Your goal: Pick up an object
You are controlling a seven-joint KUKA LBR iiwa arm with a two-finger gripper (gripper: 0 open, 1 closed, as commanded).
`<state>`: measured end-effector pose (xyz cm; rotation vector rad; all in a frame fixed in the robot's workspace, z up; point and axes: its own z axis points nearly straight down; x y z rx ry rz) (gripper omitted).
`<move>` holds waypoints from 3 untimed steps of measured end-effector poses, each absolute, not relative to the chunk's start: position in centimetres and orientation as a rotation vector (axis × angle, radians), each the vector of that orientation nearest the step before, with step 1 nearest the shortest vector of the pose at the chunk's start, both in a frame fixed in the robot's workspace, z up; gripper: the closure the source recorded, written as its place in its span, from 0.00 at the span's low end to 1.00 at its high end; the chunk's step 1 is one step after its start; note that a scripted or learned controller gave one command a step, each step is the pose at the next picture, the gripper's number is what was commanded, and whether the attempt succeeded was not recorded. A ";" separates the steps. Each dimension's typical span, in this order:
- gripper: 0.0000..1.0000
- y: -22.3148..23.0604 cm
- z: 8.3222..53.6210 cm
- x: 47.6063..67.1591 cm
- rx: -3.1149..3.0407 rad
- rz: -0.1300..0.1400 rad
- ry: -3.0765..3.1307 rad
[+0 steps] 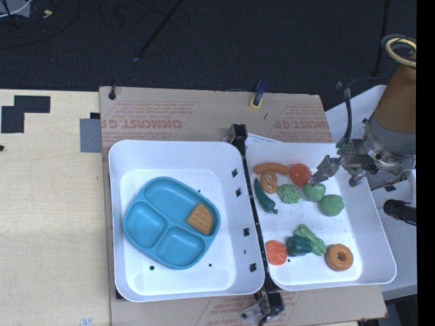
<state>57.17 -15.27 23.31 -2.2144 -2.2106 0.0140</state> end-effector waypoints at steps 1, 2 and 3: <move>0.00 -15.3 24.1 57.4 -2.220 0.002 -2.221; 0.00 -15.8 18.8 58.2 -2.219 0.004 -2.219; 0.00 -15.4 14.3 57.6 -2.217 0.006 -2.217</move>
